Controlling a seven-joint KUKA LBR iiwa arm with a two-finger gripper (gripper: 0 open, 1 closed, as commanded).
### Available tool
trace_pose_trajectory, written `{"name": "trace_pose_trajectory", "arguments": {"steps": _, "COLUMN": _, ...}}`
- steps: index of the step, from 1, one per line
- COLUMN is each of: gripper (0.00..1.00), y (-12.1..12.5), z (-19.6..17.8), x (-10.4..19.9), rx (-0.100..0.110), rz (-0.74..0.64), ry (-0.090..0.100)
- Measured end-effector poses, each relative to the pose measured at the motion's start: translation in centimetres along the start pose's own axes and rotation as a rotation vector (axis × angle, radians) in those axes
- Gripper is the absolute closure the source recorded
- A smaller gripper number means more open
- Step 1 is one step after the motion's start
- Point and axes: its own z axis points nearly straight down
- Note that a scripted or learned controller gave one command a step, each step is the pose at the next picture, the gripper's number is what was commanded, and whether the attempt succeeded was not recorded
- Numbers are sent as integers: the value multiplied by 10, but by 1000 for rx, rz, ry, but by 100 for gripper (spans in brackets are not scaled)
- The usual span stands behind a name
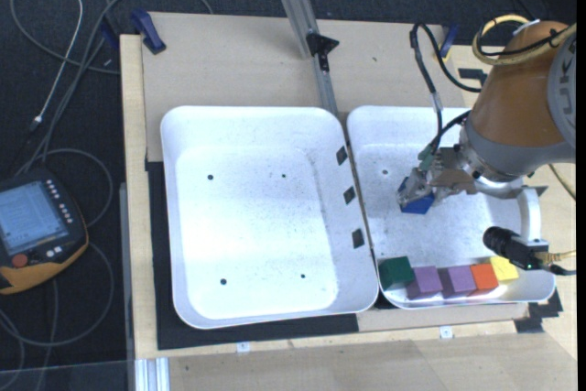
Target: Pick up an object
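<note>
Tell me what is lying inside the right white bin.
Along the near wall of the right white bin lie five small blocks in a row: green, purple, mauve, orange, yellow. A blue block sits at the pincer. The grey-and-orange arm covers the bin's right part.

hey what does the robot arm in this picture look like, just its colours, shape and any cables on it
The arm is a bulky rounded body, mostly orange-brown in this view with a grey section at its right edge. A yellowish cable loops over its top, and a thin black cable arcs down towards the wrist. The gripper is a small grey metal assembly. A black cylindrical part with a white bracket hangs below the wrist.
</note>
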Motion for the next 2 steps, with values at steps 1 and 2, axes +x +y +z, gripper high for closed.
{"name": "trace_pose_trajectory", "arguments": {"steps": 1, "gripper": 100, "y": 13, "z": 4, "x": 81, "rx": 5, "rz": -2, "ry": 1}}
{"name": "trace_pose_trajectory", "arguments": {"steps": 2, "gripper": 100, "y": 93, "z": -22, "x": 140, "rx": -3, "rz": -1, "ry": 0}}
